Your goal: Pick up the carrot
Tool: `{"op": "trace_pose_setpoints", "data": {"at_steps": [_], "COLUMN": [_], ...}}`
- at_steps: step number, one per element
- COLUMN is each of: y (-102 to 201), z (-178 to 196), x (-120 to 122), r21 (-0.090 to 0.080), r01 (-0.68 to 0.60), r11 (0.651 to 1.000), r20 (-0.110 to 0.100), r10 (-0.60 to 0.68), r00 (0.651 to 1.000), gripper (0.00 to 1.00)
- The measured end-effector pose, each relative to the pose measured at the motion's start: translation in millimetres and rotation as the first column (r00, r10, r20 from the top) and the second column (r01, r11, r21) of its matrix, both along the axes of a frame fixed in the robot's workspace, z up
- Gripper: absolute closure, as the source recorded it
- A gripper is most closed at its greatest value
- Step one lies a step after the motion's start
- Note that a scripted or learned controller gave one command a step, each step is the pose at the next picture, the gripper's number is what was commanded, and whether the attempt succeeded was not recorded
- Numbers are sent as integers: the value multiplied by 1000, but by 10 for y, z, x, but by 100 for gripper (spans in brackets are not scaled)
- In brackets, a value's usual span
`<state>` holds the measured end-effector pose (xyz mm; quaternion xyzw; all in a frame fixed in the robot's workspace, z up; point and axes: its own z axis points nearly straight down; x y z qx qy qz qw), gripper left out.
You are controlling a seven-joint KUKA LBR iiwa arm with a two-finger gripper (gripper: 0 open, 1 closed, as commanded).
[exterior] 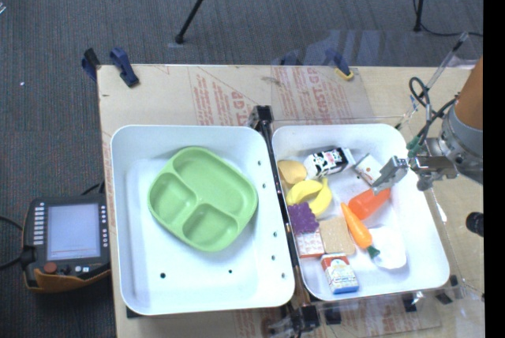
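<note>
The carrot (357, 227) is orange with a small green stem end. It lies slantwise in the middle of the right bin (430, 238), stem toward the front right. The gripper (392, 170) reaches in from the right on the grey arm (456, 148). It hangs above the bin's back right part, just above a stubby orange-red item (369, 202) that lies next to the carrot's thick end. The gripper is up and to the right of the carrot, with nothing seen in its hold.
The right bin also holds a banana (309, 194), purple grapes (302, 216), a black-and-white carton (327, 160), a small white box (367, 168), a tan cracker (335, 234), a juice box (341, 273) and a white item (390, 246). A green divided plate (203, 198) lies in the left bin (130, 249).
</note>
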<state>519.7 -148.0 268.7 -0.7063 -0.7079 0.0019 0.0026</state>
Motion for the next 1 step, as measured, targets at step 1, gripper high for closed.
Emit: {"op": "trace_pose_setpoints", "data": {"at_steps": [1], "y": [-375], "z": [-1588], "x": [130], "r21": [8], "r01": [-78], "r11": [997], "r20": [-12], "r10": [78], "r00": [997], "gripper": [0]}}
